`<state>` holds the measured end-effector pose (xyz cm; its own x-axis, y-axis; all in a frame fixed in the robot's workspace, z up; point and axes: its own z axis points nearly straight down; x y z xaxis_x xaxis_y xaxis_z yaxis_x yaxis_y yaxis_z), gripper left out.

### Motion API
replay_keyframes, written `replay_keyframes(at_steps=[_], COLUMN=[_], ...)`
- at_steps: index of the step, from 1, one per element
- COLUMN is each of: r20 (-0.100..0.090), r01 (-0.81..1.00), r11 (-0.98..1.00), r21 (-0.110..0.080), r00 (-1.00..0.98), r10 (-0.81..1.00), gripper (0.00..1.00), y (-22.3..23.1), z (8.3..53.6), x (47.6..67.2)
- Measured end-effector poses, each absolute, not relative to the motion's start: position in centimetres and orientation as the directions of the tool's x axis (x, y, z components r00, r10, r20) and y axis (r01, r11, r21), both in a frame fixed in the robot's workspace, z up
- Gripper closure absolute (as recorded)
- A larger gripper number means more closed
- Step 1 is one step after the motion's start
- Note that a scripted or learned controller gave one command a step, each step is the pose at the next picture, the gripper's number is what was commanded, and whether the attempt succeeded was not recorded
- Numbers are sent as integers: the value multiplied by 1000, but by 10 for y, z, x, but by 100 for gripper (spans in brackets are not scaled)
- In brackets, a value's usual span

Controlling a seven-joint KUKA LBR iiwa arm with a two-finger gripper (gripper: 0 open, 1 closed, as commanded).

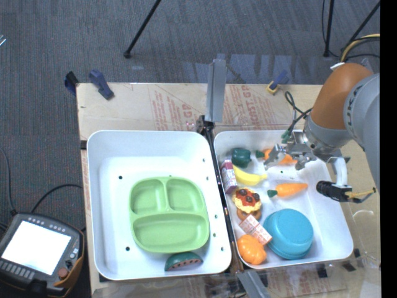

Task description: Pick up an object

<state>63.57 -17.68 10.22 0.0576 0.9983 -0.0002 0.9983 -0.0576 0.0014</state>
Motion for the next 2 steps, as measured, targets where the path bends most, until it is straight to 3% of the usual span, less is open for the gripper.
replay_keyframes(at_steps=[1,2], r20=[-5,0], r01=[999,999], r11=[49,46], r21=[-2,-8], r00=[-49,-46], r10=[999,999], gripper=[0,100], y=[-100,-100], z=[90,97], x=[632,630])
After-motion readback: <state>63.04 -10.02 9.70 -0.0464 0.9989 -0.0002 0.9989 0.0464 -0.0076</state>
